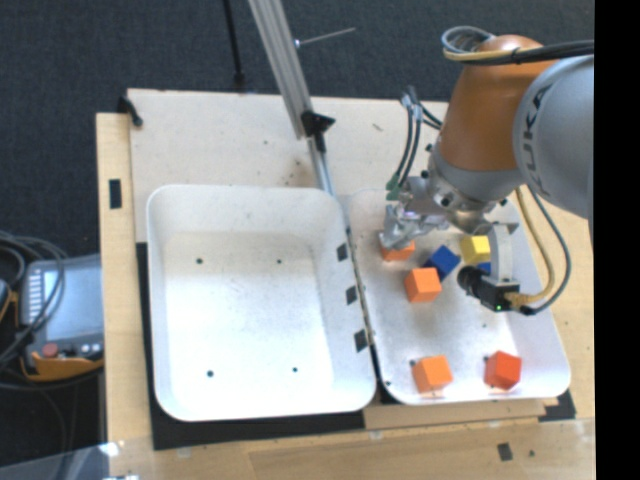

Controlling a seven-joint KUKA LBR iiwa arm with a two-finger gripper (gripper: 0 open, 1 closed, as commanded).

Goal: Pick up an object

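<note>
Two orange blocks (pixel 432 372) near right bin (pixel 548 380) front edge; claw (pixel 397 238) over orange cube (pixel 398 253), grip unclear.

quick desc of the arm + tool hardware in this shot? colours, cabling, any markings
The arm has a grey rounded casing with a broad orange band above the wrist, and dark lettering partly visible on the grey shell. Green and black cables loop down beside the wrist, and a yellowish cable curves along the far side. The tool is bare silver-grey metal. A black module with a small green light hangs nearby.
</note>
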